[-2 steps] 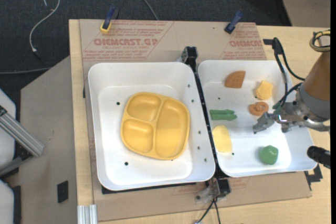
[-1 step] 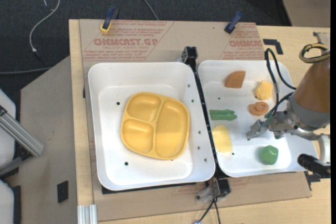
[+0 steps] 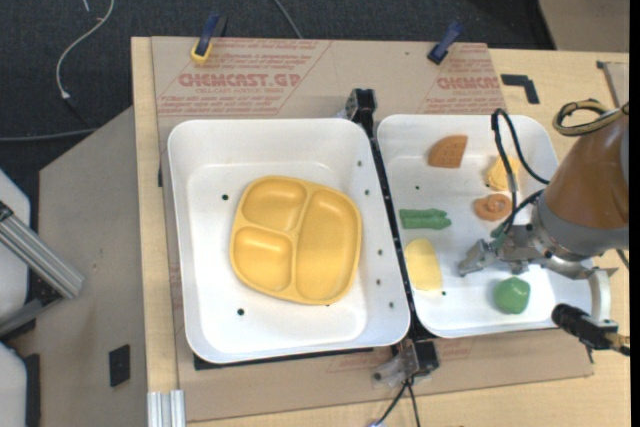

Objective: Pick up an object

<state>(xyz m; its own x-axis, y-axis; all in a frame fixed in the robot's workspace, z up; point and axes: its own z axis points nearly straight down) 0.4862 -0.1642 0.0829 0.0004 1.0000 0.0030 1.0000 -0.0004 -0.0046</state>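
The right bin [image 3: 470, 315] holds several small items. An orange wedge [image 3: 448, 151] lies at the back, with a yellow piece [image 3: 497, 173] and an orange round piece [image 3: 491, 207] to its right. A green elongated item [image 3: 424, 218] and a pale yellow block [image 3: 424, 265] lie near the bin's left wall. A green round item [image 3: 511, 295] sits at the front. My gripper [image 3: 478, 260] hangs low over the bin floor, between the pale yellow block and the green round item and just above and left of the latter. Nothing shows in its grasp.
The left bin [image 3: 200, 165] holds a yellow divided plate [image 3: 296, 239]. The arm's orange band and grey wrist [image 3: 590, 205] cover the right bin's right side. A black cable [image 3: 505, 155] loops over the back of that bin. Clamps sit between the bins.
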